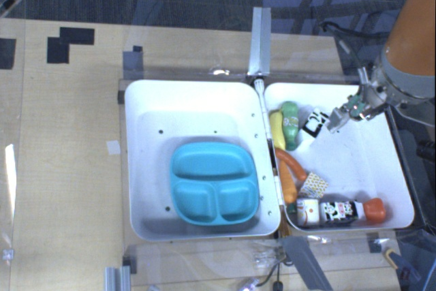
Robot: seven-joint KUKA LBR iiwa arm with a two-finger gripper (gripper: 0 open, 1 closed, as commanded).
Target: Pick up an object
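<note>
My gripper [338, 119] hangs over the upper middle of the right bin [368, 167], reaching in from the right under the orange-banded wrist. Just left of its tip lies a small black-and-white object [313, 123]; whether they touch is unclear. Along the bin's left wall lie a green vegetable [291, 125], a yellow banana-like piece [276, 130] and an orange carrot [289, 174]. A small checkered packet [315, 182] rests by the carrot. At the front edge a bottle with a black-and-white label and an orange cap [340, 210] lies on its side.
The left bin [146, 146] holds a blue divided tray [214, 182]. A metal post [260, 41] stands behind the wall between the bins. Bare white floor shows in the right bin's centre and right side. A cable loops across the dark floor at the back.
</note>
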